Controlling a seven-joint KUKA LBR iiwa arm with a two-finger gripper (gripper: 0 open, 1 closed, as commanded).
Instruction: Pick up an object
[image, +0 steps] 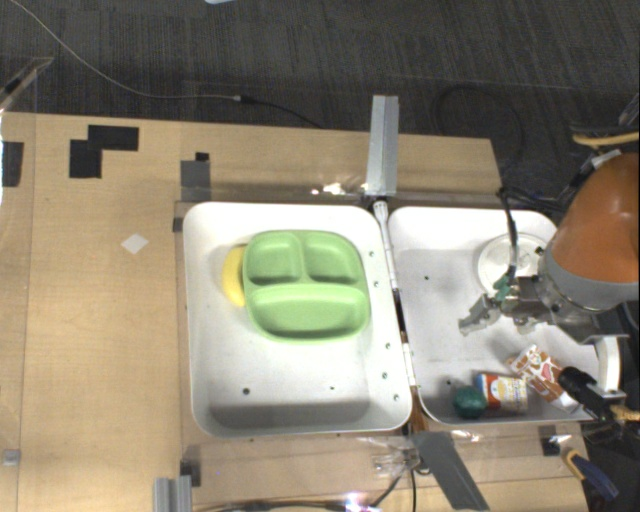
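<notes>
At the right edge of the frame, the arm (600, 240) shows a rounded orange band above a grey wrist. A black cable runs along it down to the metallic grey end effector (490, 305).

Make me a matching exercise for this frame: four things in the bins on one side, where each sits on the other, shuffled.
Things:
1. green divided plate
2. yellow object
3. white round lid
4. bottle with green cap

Places:
A. lying along the right bin's near edge
B. tucked under the plate's left edge
C. far part of the right bin, beside the arm
D. middle of the left bin

Pairs: 1-D, 2-B, 3-C, 4-A
</notes>
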